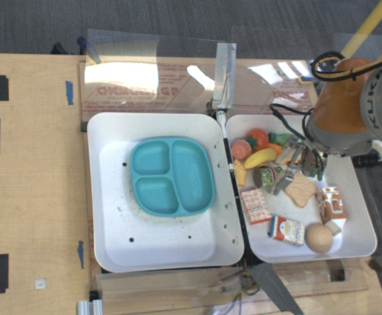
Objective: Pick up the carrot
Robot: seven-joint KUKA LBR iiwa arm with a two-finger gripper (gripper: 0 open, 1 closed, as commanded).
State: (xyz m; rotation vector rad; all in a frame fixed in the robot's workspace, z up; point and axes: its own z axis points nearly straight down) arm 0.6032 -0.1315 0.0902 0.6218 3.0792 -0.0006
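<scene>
The carrot [278,150] is a short orange piece with a green top, lying near the back of the right bin [361,235], just right of a yellow banana [260,157]. My gripper [284,171] is lowered into that bin beside and slightly in front of the carrot. Its fingers [280,184] stand open among the toys, with nothing clearly between them. The wrist and its cables hide part of the carrot's right end.
Around the carrot lie a red tomato [258,138], a red fruit [241,149], a dark green item [268,176], a toast slice [300,190], small cartons [287,230] and a tan ball [319,237]. The left bin [106,195] holds a blue divided plate [173,176].
</scene>
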